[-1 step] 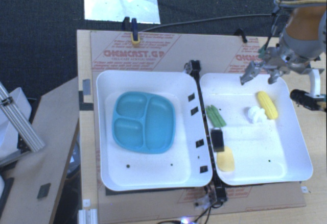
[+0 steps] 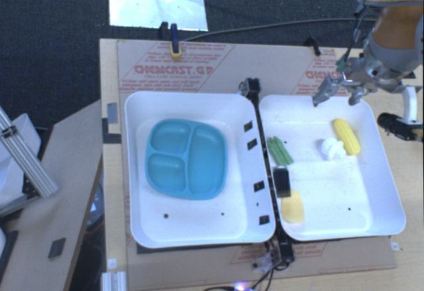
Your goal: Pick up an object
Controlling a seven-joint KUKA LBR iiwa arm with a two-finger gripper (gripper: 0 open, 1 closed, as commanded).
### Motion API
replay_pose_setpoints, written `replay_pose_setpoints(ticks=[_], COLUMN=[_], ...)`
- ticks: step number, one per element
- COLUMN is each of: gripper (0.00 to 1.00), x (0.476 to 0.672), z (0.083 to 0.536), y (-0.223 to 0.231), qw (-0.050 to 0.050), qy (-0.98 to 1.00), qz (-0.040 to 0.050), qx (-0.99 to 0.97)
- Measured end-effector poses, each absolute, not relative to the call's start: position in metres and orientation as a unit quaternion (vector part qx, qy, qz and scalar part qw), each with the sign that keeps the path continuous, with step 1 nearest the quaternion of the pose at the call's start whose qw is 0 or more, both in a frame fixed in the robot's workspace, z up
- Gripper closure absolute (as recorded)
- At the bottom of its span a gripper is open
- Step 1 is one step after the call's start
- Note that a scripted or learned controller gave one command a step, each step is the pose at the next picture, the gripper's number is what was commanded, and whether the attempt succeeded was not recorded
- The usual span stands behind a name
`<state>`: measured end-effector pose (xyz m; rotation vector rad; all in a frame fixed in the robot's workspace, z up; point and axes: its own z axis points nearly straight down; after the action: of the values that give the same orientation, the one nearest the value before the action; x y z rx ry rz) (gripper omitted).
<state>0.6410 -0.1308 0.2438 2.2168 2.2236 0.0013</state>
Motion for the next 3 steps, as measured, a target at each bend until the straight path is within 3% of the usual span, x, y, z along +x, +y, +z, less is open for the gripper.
replay_pose_setpoints(ticks=[3], gripper=[0.00], x=[0.637], z=[0.090], y=[-0.131], qw=[0.000], qy=[0.707], qz=[0.0000], qx=[0.707])
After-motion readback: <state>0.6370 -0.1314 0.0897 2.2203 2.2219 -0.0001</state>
